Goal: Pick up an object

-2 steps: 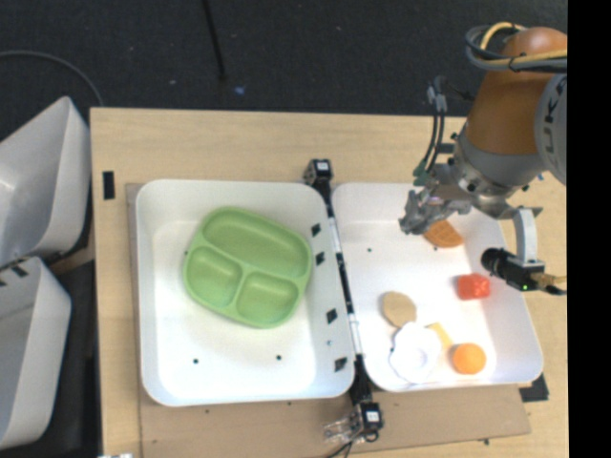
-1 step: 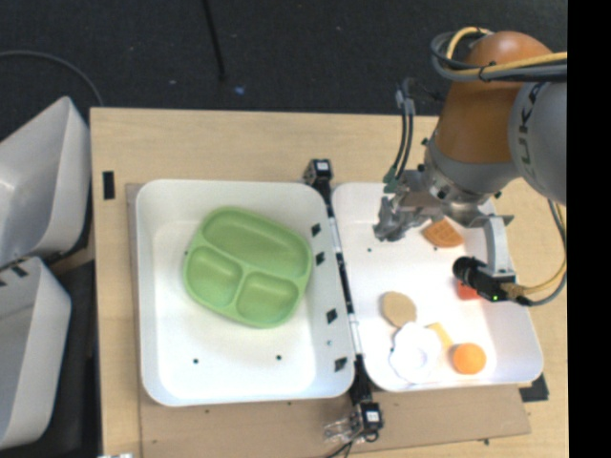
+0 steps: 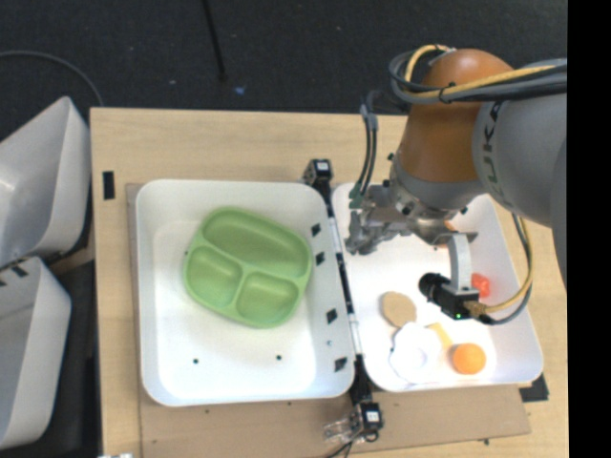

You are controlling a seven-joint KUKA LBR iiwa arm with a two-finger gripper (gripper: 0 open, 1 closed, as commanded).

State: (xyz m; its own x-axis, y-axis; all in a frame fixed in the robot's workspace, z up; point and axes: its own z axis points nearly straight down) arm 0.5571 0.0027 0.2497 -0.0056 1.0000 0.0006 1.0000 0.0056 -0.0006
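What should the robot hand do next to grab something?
Probably slide toward the tan oval piece, then lower. The gripper hangs over a bare corner of the right bin, while the small objects lie nearer the bin's front.

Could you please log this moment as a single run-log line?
arm: over right white bin | gripper: near divider | green sectioned plate: left white bin | orange ball: untouched

Pale green divided tray, white bins, orange ball, tan oval piece.
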